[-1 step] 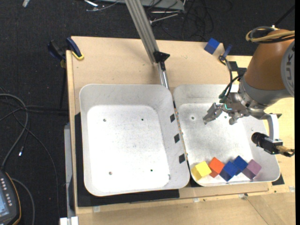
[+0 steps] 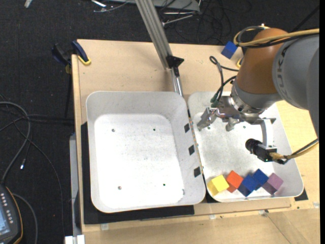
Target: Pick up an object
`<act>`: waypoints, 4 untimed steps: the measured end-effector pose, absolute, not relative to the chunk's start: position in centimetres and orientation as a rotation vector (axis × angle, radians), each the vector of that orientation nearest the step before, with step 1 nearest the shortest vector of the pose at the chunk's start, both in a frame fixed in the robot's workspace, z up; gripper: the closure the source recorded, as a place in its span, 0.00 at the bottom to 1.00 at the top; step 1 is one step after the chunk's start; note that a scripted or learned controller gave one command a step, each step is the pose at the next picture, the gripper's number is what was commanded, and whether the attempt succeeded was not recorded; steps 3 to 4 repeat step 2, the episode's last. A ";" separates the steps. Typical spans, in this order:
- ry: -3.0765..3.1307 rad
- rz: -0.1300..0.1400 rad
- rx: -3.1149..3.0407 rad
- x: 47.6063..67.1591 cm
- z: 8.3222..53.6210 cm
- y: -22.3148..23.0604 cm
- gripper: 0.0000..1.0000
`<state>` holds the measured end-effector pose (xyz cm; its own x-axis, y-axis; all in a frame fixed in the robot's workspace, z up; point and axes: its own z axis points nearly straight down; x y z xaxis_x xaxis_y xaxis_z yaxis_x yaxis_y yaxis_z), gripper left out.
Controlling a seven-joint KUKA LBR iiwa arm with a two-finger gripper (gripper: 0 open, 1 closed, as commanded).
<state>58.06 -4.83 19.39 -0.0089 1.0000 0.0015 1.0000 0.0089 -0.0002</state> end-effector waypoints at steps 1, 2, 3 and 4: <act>-2.223 -0.001 -2.220 58.0 20.5 -5.2 1.00; -2.228 -0.002 -2.211 59.2 19.5 4.2 1.00; -2.228 -0.002 -2.211 59.2 19.5 4.2 1.00; -2.228 -0.002 -2.211 59.2 19.5 4.2 1.00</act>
